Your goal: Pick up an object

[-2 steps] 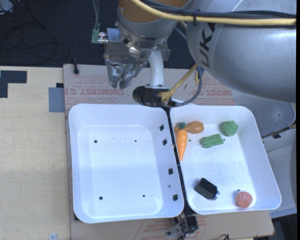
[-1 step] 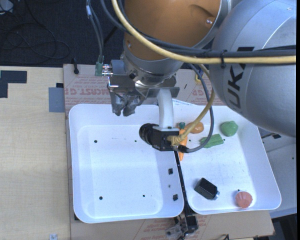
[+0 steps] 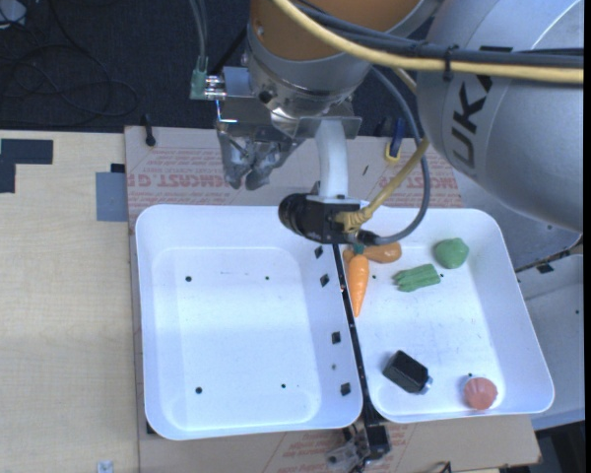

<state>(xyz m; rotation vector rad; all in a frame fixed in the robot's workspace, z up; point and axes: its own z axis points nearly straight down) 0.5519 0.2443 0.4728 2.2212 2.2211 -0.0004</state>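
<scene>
My gripper [image 3: 248, 177] hangs over the cardboard just behind the left bin's back rim, its fingers drawn close together and nothing visible between them. The right bin [image 3: 512, 294] holds the objects: an orange carrot [image 3: 357, 282] lying along the divider, a small orange piece [image 3: 385, 254] beside it, a green lump [image 3: 451, 252], a green oblong piece [image 3: 417, 279], a black block [image 3: 407, 372] and a reddish ball [image 3: 480, 392]. All of them lie well to the right of and below the gripper.
The left bin [image 3: 227, 333] stands directly in front of the gripper. A black fitting with cables [image 3: 310, 215] hangs from the arm over the bins' shared back corner. The arm's grey body [image 3: 512, 87] covers the upper right.
</scene>
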